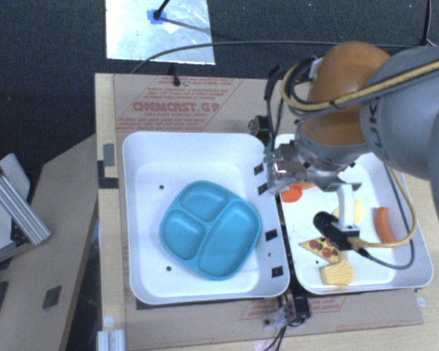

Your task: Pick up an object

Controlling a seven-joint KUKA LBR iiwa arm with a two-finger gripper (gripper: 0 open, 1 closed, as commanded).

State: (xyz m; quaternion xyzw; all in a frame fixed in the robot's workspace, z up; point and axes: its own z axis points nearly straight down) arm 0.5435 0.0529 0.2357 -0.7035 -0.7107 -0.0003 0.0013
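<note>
A dark carpeted floor (44, 50) is spreading out behind the scene, with a crinkled silver sheet (157, 20) lying on it at the top. Below it, a pale tabletop (66, 196) is carrying a brown printed cardboard sheet (175, 104), and two shallow white bins are sitting side by side on that sheet.

The left bin (132, 218) is holding a blue divided plate (210, 229), which is lying flat near the middle, turned at an angle to the bin walls.

The grey arm (410, 108) is reaching in from the right, its orange band (344, 79) bulging over the far part of the right bin (417, 262). The end effector (285, 172) is hanging low over the far left corner of that bin, right beside the wall the two bins share. The wrist is covering it from above, so I cannot tell whether it is open or closed, or whether it is gripping anything.

A small orange-red piece (293, 192) is peeking out just beside the end effector on the bin floor; contact between them cannot be made out. Towards the near side, a toy pizza slice (322, 248) is lying flat, and a yellow wedge (337, 274) is sitting just beside it, nearer the front wall. An orange sausage-shaped piece (384, 225) is lying well to the right, and a pale yellow round piece (357, 210) is showing between it and the middle of the bin, partly hidden by the robot.
</note>
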